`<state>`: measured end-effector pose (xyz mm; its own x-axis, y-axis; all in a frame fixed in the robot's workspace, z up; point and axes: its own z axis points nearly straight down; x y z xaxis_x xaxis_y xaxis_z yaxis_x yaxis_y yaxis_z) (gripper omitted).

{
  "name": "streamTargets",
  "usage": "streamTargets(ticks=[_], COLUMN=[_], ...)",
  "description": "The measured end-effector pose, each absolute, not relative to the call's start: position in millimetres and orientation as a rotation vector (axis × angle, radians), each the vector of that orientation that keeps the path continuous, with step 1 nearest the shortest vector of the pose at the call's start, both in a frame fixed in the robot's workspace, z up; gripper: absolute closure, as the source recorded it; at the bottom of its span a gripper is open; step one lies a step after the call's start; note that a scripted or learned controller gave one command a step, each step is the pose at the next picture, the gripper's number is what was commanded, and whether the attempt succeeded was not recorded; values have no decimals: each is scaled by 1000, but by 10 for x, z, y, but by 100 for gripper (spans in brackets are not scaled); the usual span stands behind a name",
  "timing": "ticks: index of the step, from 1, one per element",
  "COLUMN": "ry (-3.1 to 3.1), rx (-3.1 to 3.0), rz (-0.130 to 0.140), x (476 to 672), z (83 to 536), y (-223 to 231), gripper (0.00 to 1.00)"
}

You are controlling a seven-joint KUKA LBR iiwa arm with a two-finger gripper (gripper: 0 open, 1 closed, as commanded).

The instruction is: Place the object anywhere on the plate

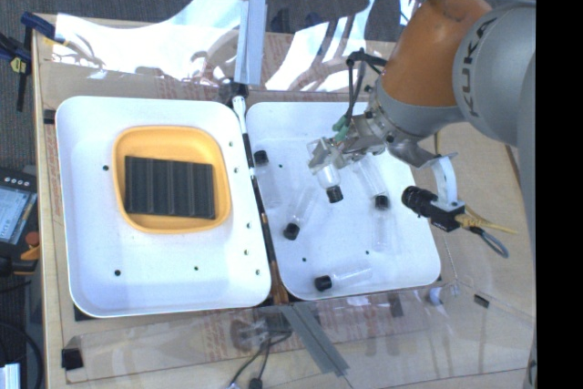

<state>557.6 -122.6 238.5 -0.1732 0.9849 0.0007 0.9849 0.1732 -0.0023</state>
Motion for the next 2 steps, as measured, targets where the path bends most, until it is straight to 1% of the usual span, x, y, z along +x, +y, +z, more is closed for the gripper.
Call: streamTargets(ticks=[1, 2], ry=[-2588, -2831], rx=[-1781, -1362], rz=[2, 2], x=[5983, 6336], z=[2400, 2260], y=[-856, -550], gripper=[100, 100])
